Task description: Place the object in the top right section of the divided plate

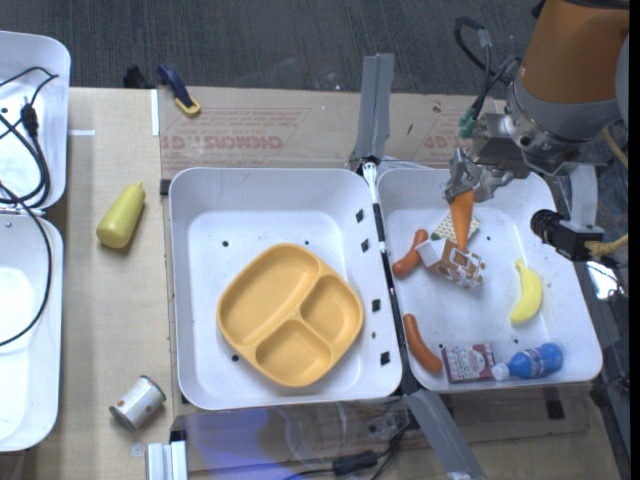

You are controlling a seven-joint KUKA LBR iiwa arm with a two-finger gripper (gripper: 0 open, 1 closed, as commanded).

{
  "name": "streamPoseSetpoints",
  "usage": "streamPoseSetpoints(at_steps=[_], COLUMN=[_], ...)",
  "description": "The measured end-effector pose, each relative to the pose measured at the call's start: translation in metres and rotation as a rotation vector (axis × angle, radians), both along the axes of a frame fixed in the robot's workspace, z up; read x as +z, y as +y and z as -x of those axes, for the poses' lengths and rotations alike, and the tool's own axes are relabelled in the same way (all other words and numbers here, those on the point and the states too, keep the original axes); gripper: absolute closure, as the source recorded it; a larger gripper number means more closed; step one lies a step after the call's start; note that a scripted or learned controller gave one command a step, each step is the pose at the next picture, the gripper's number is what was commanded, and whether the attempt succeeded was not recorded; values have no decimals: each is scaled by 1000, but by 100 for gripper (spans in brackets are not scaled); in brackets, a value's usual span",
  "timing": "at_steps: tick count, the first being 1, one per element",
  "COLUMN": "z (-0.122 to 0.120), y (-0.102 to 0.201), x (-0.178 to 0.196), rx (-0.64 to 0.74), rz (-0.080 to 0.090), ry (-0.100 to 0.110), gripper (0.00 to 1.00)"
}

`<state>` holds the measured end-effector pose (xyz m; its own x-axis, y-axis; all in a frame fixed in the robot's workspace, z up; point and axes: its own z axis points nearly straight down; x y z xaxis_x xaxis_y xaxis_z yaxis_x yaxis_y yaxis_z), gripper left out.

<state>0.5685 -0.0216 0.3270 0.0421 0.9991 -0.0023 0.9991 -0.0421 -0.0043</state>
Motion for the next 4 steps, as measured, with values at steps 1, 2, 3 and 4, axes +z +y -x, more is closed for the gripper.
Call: streamPoseSetpoints(at_steps=[1, 2, 3, 4], z=[27, 48, 91, 86], y=[56, 97, 78, 84], x=[46, 93, -64, 28], rx=[-18, 113, 204, 460], rz=[1, 1, -1, -1], ry=[0, -1, 3, -1], gripper=[100, 100, 100, 100])
